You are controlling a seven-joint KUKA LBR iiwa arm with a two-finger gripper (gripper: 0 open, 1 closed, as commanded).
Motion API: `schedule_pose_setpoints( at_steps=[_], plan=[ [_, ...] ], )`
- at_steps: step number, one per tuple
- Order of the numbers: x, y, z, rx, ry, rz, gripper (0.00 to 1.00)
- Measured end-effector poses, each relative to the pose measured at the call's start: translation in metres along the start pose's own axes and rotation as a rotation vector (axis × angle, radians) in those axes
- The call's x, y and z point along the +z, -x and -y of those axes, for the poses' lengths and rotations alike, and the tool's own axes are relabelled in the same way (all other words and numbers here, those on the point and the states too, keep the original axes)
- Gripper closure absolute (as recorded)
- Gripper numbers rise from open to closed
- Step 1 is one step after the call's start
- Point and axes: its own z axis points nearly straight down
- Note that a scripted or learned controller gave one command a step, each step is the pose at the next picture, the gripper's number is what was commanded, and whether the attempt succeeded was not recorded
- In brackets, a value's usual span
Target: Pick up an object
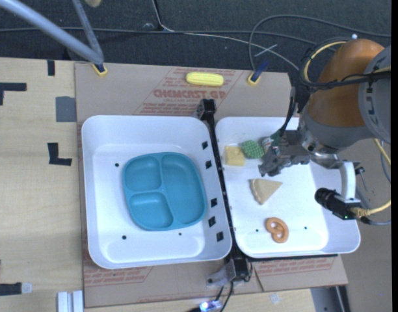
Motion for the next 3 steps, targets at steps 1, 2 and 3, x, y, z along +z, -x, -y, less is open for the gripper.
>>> schedule_pose_setpoints(
  at_steps=[1, 2, 3],
  plan=[
    [0.005, -0.039, -0.016, 0.002, -0.001, 0.001, 1.00],
    [0.021, -0.088, -0.037, 0.001, -0.001, 0.001, 1.00],
    [0.033, -0.138, -0.053, 0.001, -0.001, 0.002, 1.00]
  ],
)
